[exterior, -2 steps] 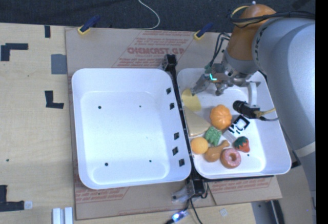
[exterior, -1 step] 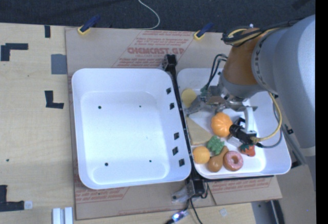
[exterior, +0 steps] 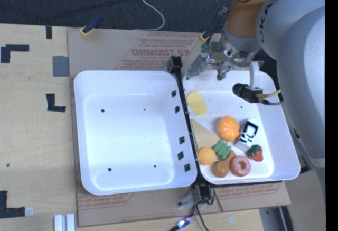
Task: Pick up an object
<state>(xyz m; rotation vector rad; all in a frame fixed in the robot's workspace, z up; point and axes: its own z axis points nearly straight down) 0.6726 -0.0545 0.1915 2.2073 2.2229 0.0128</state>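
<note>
Donut [exterior: 240,165], pear [exterior: 222,167] and orange [exterior: 206,156] crowd right bin [exterior: 282,135] near edge; far end open, gripper [exterior: 209,67] hanging there, fingers apart, empty.

We note wooden bench [exterior: 31,135] bearing black tape marks [exterior: 13,53]; brown cardboard sheet [exterior: 132,50] with red print lying under bins; blue-yellow clamp [exterior: 91,26] at its far left corner; thin cable [exterior: 150,5] crossing dark floor beyond.
</note>
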